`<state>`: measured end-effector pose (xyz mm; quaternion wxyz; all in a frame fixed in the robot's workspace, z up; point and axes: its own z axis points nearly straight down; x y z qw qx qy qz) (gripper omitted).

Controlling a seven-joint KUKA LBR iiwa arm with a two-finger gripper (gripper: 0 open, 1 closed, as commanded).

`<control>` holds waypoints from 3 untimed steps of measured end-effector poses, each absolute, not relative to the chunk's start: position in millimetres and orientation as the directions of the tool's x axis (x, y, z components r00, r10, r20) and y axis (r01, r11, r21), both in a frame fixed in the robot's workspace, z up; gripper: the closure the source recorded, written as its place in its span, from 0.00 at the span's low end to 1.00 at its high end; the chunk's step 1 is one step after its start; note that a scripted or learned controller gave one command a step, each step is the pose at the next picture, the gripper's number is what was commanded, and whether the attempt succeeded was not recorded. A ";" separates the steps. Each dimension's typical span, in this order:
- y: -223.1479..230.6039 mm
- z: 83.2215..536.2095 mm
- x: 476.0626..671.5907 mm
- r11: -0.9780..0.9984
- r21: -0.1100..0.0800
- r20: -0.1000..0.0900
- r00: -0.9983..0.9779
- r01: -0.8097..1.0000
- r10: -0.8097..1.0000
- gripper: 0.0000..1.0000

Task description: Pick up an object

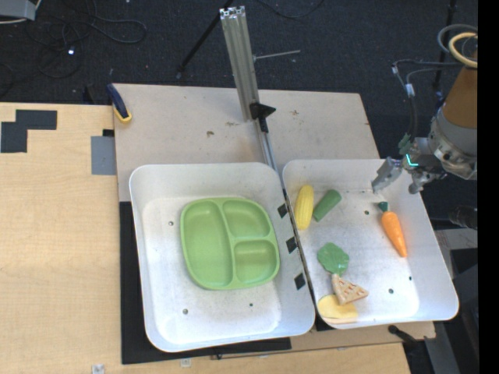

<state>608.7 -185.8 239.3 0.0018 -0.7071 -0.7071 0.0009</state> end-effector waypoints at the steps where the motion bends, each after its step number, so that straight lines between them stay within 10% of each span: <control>1: -185.8 240.0 609.1 0.000 -0.002 0.001 0.000 1.000 1.000 0.00; 3: -186.7 118.6 594.4 0.000 -0.008 0.002 0.000 1.000 1.000 0.00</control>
